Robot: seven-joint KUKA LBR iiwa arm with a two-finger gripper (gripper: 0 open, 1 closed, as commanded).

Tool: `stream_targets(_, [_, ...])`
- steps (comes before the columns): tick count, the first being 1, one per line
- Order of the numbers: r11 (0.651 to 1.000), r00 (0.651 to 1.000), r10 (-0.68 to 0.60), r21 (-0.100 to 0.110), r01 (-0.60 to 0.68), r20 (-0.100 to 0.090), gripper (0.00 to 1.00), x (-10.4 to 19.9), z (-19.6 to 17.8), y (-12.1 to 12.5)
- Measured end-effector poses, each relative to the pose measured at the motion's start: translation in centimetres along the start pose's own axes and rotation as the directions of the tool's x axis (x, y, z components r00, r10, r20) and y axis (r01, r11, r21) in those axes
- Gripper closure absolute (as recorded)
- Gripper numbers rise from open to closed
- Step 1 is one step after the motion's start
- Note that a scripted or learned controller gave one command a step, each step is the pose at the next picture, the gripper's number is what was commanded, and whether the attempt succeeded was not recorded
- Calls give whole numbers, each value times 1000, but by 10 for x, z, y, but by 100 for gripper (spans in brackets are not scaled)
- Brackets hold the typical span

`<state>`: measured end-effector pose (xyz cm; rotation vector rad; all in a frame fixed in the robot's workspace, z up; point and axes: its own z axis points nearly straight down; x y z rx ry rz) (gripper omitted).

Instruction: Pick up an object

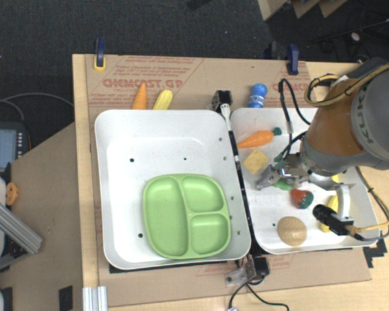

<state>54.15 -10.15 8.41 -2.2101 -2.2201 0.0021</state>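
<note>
In the right bin [350, 241], an orange carrot [255, 138] lies near the back left corner. A pale yellow block [255, 161] sits just in front of it. My gripper [270, 176] hangs low over the bin's left part, right beside the yellow block's front edge. A red piece with green on it [302, 197] lies just right of the gripper, under the wrist. A tan round lump [291, 230] rests near the bin's front edge. Nothing is visibly held.
The left bin [117, 148] holds a green divided plate [186, 214]. Behind the bins on the bench lie an orange carrot [139, 97], a yellow corn piece [162, 100] and a blue bottle [258, 96]. The arm covers the right bin's right half.
</note>
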Motion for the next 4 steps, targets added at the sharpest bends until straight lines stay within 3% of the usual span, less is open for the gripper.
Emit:
stream_targets(1, [1000, 1000, 3, -14, -2, 8, 0, -19, -2, 78])
stream_targets(2, [1000, 1000, 8, -1, -8, 4, 0, -39, -1, 18])
stream_targets(3, [1000, 1000, 6, -8, -6, 6, 100, -38, -11, 21])
stream_targets(4, [1000, 1000, -4, -16, 4, 4, 100, 37, -106, 6])
